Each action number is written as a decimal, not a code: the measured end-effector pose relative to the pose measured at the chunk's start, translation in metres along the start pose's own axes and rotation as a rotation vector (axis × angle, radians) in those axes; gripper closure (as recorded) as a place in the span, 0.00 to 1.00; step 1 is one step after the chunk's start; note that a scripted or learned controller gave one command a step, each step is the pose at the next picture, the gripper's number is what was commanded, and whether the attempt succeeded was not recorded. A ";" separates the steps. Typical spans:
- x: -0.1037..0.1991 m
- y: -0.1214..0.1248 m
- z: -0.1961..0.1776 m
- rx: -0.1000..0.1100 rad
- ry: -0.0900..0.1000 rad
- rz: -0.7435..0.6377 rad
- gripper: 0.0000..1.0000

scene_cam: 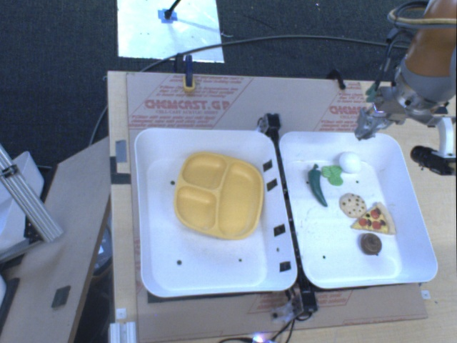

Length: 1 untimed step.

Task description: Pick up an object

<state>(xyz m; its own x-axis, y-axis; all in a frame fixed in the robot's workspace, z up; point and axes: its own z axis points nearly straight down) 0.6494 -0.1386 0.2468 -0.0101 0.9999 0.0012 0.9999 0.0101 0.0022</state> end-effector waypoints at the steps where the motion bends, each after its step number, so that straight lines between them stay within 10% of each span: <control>1: 0.053 0.007 0.011 0.000 0.000 0.000 1.00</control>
